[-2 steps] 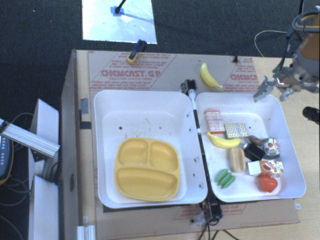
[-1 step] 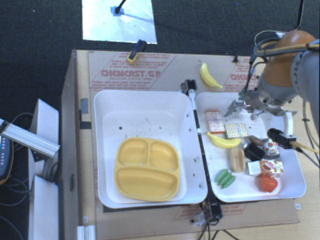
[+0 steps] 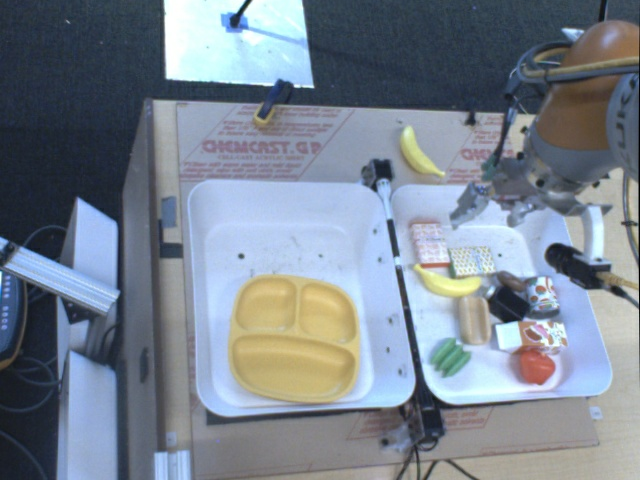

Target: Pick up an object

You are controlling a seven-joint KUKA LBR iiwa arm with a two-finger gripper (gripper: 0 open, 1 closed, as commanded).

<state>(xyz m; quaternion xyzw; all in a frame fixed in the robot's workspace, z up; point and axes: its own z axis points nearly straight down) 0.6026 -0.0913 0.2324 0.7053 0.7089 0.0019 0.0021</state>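
Curved yellow plastic banana lying flat mid-bin in the right white shallow bin, near its left wall, long axis running roughly left-right, tips curling up toward the far edge. Just behind it: a red-and-white checkered box and a yellow patterned square block. Tan bread-roll shape right in front, green pea pod closer to the near edge, red tomato-like piece by the near right corner. Two-finger grey gripper hovering over the bin's far edge, jaws spread wide, nothing between them. Second yellow banana out on the cardboard-covered bench. Yellow compartment tray in the left white bin.
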